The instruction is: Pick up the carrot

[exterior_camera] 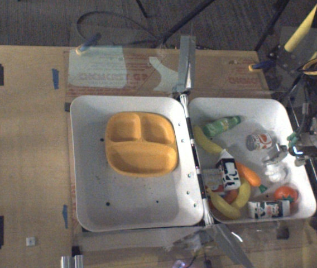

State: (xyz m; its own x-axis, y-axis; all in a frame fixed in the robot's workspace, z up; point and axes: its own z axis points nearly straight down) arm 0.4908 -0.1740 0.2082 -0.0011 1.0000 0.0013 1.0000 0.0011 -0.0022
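While reaching in from the right, hovering with the gripper (275, 166) over the right bin (275, 109), just beside the carrot (249, 175) lying against the milk carton (229, 175); failing to tell its grip as spread or closed.

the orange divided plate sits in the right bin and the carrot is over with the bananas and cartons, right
Not quite. The camera view shows the orange divided plate in the left bin, not the right one. The carrot does lie in the right bin among the bananas and cartons.
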